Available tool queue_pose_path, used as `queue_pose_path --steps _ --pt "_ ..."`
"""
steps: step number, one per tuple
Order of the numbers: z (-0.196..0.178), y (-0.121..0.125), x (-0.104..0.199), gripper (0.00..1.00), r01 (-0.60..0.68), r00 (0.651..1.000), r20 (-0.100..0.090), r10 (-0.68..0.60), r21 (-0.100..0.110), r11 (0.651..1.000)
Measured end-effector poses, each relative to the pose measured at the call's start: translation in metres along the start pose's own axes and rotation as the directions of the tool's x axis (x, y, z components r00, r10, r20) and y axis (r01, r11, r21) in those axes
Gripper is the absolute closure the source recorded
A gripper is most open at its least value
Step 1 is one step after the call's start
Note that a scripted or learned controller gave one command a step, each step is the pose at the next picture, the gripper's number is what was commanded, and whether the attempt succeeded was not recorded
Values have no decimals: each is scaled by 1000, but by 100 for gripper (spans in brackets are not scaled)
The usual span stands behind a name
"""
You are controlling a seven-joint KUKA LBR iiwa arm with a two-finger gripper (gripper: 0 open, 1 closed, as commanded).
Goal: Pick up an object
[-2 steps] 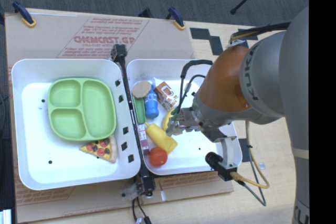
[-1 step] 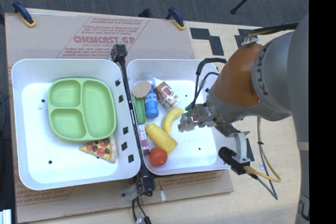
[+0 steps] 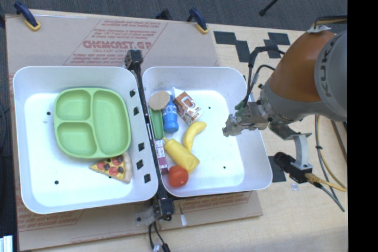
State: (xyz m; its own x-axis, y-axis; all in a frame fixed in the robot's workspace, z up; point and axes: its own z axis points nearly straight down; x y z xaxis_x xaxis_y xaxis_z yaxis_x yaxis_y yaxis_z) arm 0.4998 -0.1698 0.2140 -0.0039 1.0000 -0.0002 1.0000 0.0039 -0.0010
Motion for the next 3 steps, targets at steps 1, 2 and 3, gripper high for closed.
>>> queue_pose_path --steps 1,2,3 --pt "4 69 -16 100 1 1000 0 -1 0 1000" --pt "18 133 -20 100 1 1000 0 -1 -1 1000" --pt "18 133 -20 0 2 1000 0 -2 -1 1000"
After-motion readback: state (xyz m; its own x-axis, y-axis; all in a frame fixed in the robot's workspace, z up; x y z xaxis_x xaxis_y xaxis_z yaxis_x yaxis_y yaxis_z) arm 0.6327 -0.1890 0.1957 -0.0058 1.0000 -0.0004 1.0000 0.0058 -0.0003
